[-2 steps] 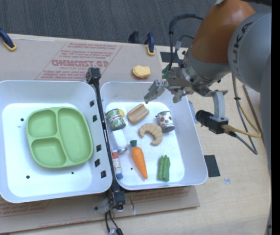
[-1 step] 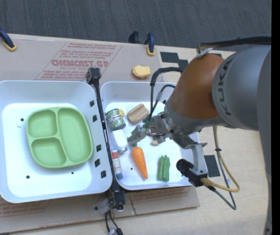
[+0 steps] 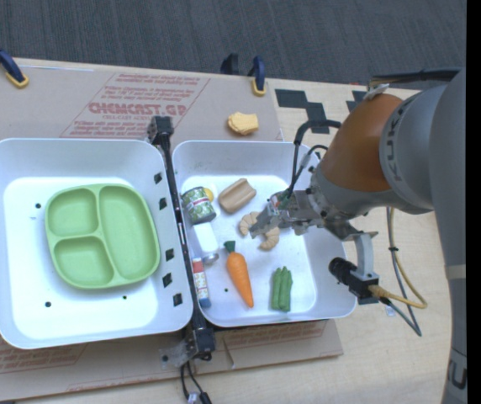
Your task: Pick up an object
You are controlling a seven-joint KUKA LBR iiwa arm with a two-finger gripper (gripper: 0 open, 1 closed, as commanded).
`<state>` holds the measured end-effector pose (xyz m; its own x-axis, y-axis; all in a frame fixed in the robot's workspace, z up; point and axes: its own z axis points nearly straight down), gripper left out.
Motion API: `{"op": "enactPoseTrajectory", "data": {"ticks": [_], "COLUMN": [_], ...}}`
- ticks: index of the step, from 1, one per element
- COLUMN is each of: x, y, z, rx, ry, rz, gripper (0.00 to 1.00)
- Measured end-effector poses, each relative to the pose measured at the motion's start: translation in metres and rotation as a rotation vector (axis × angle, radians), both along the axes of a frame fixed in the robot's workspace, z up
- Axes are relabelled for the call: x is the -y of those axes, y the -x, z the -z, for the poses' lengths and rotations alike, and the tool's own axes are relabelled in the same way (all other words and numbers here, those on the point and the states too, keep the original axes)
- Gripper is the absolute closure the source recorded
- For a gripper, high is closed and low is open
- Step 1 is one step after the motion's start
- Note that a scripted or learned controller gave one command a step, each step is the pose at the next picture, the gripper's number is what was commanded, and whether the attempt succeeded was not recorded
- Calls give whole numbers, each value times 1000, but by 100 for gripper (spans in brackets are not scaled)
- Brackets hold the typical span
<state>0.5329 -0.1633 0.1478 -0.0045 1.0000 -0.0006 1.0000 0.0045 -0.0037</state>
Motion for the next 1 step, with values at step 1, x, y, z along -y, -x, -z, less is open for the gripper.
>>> {"op": "enactPoseTrajectory", "data": {"ticks": [1], "x": [-1], "y": [0], "z": [0], "rx": [1], "ry": [0], "rz": [-1], "gripper": [0]}}
